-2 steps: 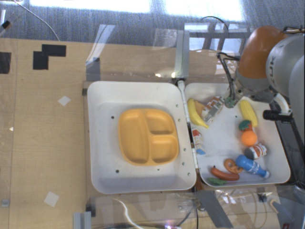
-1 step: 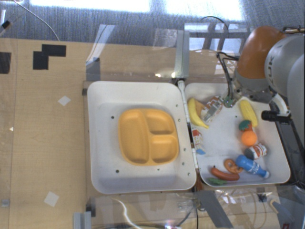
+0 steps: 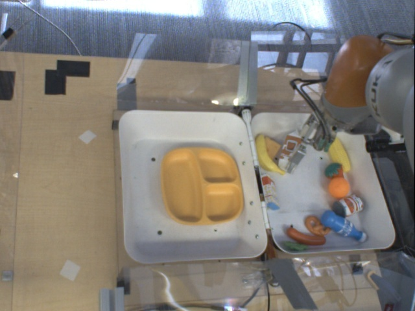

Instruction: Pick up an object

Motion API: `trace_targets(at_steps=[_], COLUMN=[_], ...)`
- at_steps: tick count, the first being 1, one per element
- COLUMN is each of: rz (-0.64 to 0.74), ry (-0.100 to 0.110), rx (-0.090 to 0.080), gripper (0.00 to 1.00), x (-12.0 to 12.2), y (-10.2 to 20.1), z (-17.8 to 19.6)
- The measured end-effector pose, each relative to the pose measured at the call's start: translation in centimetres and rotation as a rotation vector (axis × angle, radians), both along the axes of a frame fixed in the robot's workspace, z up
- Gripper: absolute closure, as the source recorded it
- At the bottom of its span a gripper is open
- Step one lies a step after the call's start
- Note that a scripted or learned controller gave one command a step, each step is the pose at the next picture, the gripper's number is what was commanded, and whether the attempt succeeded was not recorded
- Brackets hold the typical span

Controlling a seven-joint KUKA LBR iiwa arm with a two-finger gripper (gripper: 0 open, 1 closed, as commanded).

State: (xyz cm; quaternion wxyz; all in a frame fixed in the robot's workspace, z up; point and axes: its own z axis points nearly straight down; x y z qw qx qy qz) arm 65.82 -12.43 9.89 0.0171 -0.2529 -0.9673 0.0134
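Seen from above at a slant: 2 shallow white plastic bins side by side on a tan wooden surface (image 3: pixel 58 193). In the left white bin (image 3: pixel 142 238), a yellow plastic divided tray (image 3: pixel 201 185) with 3 compartments, lying flat near the middle. In the right white bin (image 3: pixel 382 229), a scatter of small toy items. Reaching in from the right, the grey arm with its orange band (image 3: pixel 353 70), wrist tilted down over the upper part of the right bin. At its end, the pincer (image 3: pixel 293 153), lowered close to the bin floor, fingers slightly spread with nothing visibly between them, tips just beside a small tan wedge-shaped item (image 3: pixel 272 149). Touching that wedge on its left, a yellow toy banana (image 3: pixel 266 155) lying along the bin's left wall. Below the banana, against the same wall, a small white packet with red and blue print (image 3: pixel 268 192). On the right side of the bin, a second yellow curved piece (image 3: pixel 340 154), with a small dark green and red object (image 3: pixel 333 170) just under it and an orange ball (image 3: pixel 338 187) just below that. Further down, a white and red-brown cylindrical can (image 3: pixel 350 205) lying on its side, then a blue plastic bottle (image 3: pixel 342 226) lying tilted near the lower right corner. Beside the bottle, an orange-red pretzel-like ring (image 3: pixel 315 224), and under it a red chili pepper shape (image 3: pixel 305 236) along the lower edge, with a green piece (image 3: pixel 297 245) touching the rim. On the surface at upper left, black tape marks (image 3: pixel 65 75).
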Motion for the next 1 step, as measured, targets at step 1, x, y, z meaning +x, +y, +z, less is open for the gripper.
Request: trace_targets(at_steps=[1], rz=[0.261], ry=[-0.049], rx=[0.013], gripper=[0.00], x=[-2.17], y=[-0.87], z=[-0.43])
